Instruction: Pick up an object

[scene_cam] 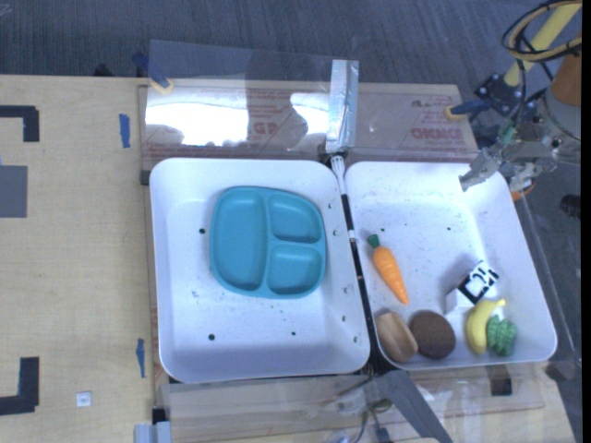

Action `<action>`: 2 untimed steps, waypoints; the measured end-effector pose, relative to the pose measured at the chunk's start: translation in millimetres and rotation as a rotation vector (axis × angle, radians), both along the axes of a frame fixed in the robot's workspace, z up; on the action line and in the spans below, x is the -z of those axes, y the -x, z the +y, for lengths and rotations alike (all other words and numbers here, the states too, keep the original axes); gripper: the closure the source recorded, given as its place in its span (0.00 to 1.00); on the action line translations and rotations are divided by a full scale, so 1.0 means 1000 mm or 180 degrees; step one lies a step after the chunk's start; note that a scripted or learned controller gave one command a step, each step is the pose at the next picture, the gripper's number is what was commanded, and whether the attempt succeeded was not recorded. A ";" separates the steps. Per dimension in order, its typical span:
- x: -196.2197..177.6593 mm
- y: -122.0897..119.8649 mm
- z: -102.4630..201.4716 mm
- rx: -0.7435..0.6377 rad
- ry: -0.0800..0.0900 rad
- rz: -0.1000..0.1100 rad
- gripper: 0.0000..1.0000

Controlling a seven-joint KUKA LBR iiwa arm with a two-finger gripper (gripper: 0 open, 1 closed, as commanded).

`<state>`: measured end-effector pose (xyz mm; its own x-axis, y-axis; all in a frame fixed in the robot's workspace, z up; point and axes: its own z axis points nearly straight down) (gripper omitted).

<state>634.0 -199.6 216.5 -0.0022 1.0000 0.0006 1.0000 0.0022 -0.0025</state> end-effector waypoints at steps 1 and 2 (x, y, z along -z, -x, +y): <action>0.112 0.055 0.094 -0.0167 -0.0012 0.0029 0.00; 0.097 0.010 0.038 0.0780 0.0005 -0.0006 0.00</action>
